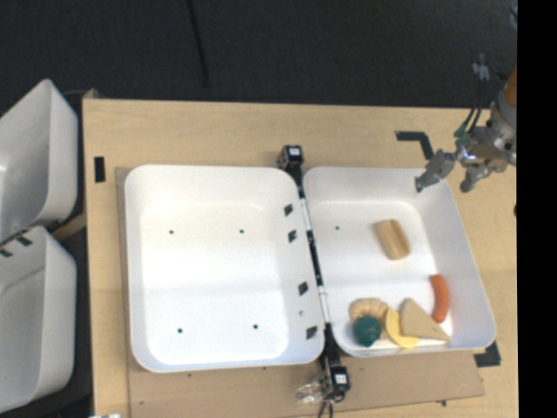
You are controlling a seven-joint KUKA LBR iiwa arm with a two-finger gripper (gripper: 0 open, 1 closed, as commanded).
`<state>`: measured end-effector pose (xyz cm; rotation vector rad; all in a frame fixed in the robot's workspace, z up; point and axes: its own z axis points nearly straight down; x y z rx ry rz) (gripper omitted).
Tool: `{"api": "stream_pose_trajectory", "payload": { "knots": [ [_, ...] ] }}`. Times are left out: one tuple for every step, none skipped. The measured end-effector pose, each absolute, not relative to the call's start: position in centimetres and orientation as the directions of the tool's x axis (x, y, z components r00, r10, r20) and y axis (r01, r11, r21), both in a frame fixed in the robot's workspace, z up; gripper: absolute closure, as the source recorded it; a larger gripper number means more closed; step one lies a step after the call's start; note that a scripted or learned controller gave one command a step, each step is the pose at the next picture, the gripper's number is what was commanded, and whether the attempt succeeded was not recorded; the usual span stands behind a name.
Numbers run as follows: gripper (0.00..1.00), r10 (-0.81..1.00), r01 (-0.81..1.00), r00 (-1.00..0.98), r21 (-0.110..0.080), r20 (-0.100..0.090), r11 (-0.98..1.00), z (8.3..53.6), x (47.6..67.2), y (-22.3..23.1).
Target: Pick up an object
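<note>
Camera view: the tool (451, 172) hangs over the right bin's (348, 190) 1 o'clock corner, fingers spread wide and holding nothing, so this looks like the approach step. The pickable things lie toward 5 o'clock from it: a bun (392, 239) mid-bin, a sausage (440, 296), and a wedge (421, 321), banana (396, 329), ball (366, 330) and pastry (369, 306) crowded along the front rim. The bun stands apart from the rest, so the next move probably calls for travelling over it, aligning across its short side and descending.

Five food toys (400, 307) in right bin (348, 190)
</note>
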<state>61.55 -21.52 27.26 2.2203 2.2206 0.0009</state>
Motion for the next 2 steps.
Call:
{"api": "stream_pose_trajectory", "payload": {
  "knots": [
    [0.00,1.000,1.000,-0.006,-0.007,0.003,0.006,17.1,60.3,-14.6],
    [0.00,1.000,1.000,-0.004,0.011,-0.004,0.004,10.1,68.0,-18.8]
  ]
}}
